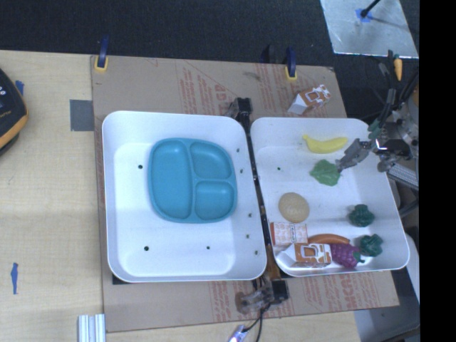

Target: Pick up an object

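While the gripper [350,155] touches crinkly green lettuce [325,172], a curved banana [325,143] lies near.

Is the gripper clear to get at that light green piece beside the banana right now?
Probably yes. The gripper sits just right of the light green piece in the right bin; the banana lies apart above it.

Arm reaching in low from the right

The gripper [349,157] points leftward and slightly downward, slim grey fingers drawn to a narrow tip; behind it, to its right, the bulkier wrist hardware extends out toward the frame's edge.
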Available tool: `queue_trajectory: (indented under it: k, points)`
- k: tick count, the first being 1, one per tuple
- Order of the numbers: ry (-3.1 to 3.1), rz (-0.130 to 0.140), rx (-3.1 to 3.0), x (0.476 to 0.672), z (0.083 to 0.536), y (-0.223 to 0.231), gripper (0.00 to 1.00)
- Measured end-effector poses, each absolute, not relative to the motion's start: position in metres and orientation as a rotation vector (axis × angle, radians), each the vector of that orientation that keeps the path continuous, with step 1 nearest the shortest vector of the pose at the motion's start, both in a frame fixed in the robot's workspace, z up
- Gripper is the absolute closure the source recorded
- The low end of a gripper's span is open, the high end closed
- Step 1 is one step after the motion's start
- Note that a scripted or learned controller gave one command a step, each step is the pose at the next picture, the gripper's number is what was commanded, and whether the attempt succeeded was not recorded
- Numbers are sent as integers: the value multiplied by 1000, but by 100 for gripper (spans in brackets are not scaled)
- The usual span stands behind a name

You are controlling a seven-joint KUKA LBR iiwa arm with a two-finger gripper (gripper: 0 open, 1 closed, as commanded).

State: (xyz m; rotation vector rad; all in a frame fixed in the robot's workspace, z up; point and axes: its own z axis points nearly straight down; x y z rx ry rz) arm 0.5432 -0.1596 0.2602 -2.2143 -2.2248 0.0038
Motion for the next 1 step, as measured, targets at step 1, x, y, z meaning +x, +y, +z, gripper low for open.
queue_trajectory:
  k: [1]
  points:
    - [-2226,7,-2211,575,188,-153,0]
